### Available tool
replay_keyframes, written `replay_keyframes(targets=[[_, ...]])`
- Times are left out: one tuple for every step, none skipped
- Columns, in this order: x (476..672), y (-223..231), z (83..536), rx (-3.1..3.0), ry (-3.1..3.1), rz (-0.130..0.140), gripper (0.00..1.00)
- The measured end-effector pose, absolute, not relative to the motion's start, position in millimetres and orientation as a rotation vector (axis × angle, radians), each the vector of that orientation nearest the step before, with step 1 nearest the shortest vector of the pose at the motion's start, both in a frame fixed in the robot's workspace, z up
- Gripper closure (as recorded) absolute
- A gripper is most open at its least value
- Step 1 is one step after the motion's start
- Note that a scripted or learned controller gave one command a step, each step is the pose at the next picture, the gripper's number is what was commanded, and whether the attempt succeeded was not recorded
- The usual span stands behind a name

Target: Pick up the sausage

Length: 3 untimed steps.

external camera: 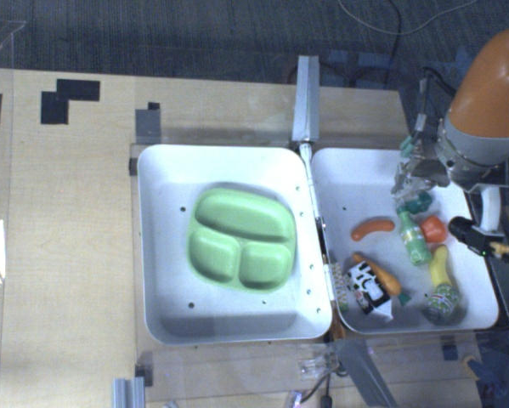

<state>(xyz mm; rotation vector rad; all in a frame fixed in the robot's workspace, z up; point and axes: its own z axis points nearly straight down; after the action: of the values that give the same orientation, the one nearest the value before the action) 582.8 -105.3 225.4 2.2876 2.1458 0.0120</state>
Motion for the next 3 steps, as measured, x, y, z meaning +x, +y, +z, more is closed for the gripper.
replay_keyframes(targets=[[582.8, -105.3, 225.4, 2.288, 2.146, 0.012, 0.00], [599.8, -129.2, 188.4, 2.367, 2.062, 0.006, 0.00], [607.4, -107.6, 89.6, 2.078, 2.348, 0.009, 0.00]])
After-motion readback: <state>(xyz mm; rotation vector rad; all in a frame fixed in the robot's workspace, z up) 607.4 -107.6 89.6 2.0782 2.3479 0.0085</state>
